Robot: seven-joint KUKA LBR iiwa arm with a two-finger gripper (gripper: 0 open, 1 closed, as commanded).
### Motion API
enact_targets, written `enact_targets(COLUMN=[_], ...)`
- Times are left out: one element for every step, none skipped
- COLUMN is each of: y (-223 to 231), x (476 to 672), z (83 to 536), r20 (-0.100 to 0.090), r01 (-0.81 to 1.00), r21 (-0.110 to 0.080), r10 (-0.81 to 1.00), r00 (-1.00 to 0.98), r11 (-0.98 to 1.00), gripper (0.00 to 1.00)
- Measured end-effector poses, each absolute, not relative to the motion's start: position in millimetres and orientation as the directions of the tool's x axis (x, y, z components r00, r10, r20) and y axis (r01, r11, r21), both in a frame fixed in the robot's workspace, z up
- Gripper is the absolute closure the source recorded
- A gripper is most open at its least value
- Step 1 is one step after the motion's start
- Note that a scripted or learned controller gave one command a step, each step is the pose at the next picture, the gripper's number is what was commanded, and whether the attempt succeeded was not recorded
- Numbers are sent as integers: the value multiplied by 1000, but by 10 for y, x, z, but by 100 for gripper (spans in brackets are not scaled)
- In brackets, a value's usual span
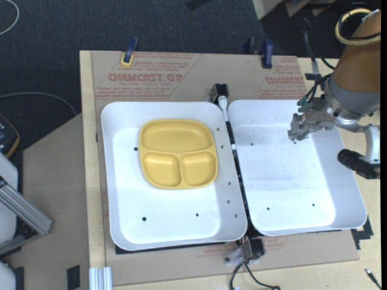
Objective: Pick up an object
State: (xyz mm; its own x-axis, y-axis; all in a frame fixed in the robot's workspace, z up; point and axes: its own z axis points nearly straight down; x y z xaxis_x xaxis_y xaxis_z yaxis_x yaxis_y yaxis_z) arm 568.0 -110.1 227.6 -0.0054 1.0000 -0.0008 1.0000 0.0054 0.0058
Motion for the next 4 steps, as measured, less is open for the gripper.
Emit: enact_targets(y=[-727,-660,-655,-717], x=[6060,6376,6376,6419], z=[2299,2353,2348,2305], r20=[0,-1,-2,-2], r01=[1000,1000,1000,1000], r21=[5,6,3,4], r10=[1000,1000,1000,1000], r00=[-5,-2,-1,0], r11=[5,2,1,0], gripper=[100,100,100,100])
